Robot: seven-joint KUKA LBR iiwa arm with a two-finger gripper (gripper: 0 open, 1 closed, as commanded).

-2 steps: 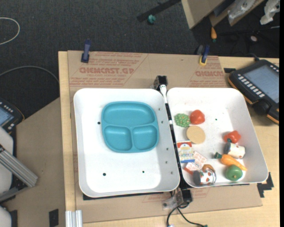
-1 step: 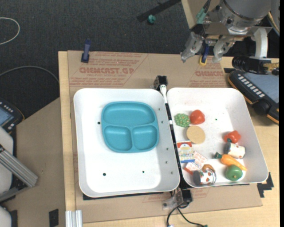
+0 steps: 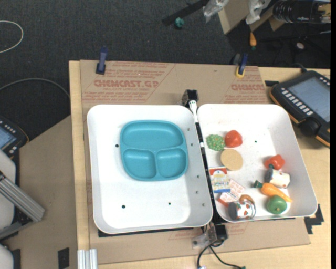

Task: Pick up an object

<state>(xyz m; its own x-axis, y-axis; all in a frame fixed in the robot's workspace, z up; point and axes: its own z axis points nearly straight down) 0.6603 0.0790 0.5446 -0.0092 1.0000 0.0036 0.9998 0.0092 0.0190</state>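
1. On bench: brown board (image 3: 157, 79), flat and matt, printed with red lettering; blue clamp (image 3: 101, 60) at its far-left edge, second clamp (image 3: 241, 64), blue and yellow, at far right.
2. Around bench: dark carpet (image 3: 105, 26), rough-textured; thin pale cable (image 3: 16, 26) looped at upper left; black pendant (image 3: 304, 100) with grey screen off the board's right corner.
3. Left bin (image 3: 105, 199): white, shallow, smooth, rounded corners. Holds teal tray (image 3: 154, 149), glossy plastic, one wide compartment above two smaller.
4. Right bin (image 3: 262, 123): same make, touching left bin along centre seam. Holds the objects to pick, clustered toward near and right sides:
   - green knobbly lump (image 3: 215, 142) just beside red tomato (image 3: 233, 138);
   - tan disc (image 3: 231, 159), flat, below them;
   - printed packets (image 3: 220, 181), overlapping, near the seam;
   - red piece (image 3: 275, 162), orange carrot (image 3: 274, 190), green ball (image 3: 276, 205) along right wall.
5. Gripper (image 3: 212, 8): at top edge, beyond the bench, well apart from both bins; blurred, grip state not discernible.
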